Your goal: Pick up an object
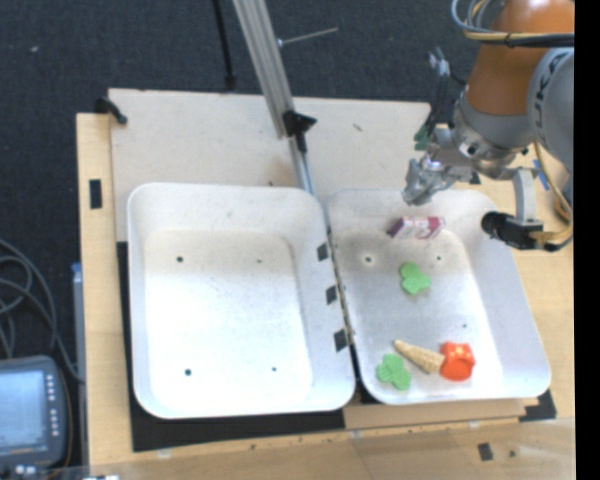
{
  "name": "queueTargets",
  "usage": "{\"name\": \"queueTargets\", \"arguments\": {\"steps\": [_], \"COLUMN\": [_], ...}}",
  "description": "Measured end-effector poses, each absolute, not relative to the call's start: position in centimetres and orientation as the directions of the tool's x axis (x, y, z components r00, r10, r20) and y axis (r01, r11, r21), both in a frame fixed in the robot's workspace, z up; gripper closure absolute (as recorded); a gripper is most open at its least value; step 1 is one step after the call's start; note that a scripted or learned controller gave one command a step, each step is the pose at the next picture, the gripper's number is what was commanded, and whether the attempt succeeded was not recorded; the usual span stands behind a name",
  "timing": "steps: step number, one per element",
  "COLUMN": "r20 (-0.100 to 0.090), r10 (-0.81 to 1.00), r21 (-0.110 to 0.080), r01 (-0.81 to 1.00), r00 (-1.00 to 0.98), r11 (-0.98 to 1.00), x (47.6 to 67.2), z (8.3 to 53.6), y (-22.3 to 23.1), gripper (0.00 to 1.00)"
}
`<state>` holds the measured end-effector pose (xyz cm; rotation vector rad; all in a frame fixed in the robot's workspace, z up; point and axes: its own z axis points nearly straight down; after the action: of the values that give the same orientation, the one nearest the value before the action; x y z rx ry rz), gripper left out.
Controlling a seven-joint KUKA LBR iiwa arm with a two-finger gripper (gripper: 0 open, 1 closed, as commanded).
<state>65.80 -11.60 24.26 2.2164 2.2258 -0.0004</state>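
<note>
Seen from my remote station: a pale wooden desk stands on a dark carpeted floor and carries two shallow white bins side by side, the left bin and the right bin, their inner rims touching at mid-frame. A slanted metal post runs from the top of the frame down to the gap between them. A small screen sits at lower left, off the desk, with loose cables coiled above it.

The arm enters at upper right and its far end is cut off by the frame edge. The items in the right bin are small and hard to identify: a pink-and-white packet near the bin's upper wall, a green clover at its centre, and, along the lower edge, a second green piece, a tan cone and a red block. The cone's wide end touches the red block.

The hand hangs over the upper part of the right bin, just above the packet. From this angle I cannot tell whether the hand is apart or together, nor whether it touches the packet. The packet lies on the bin floor, and nothing I can see is in the hand's grasp.
</note>
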Motion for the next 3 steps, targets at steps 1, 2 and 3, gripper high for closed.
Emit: {"name": "queueTargets", "arguments": {"steps": [1, 2, 3], "r20": [0.001, 0.001, 0.001], "r10": [1.000, 1.000, 1.000], "r21": [0.001, 0.000, 0.000], "r01": [1.000, 1.000, 1.000], "r00": [-0.006, -0.006, -0.006], "r11": [0.006, 0.006, 0.006], "x": [63.3, 61.6, 59.0], "z": [25.2, 26.0, 26.1], "y": [-6.9, -2.2, 2.0], "gripper": [1.00, 1.00, 1.00]}}
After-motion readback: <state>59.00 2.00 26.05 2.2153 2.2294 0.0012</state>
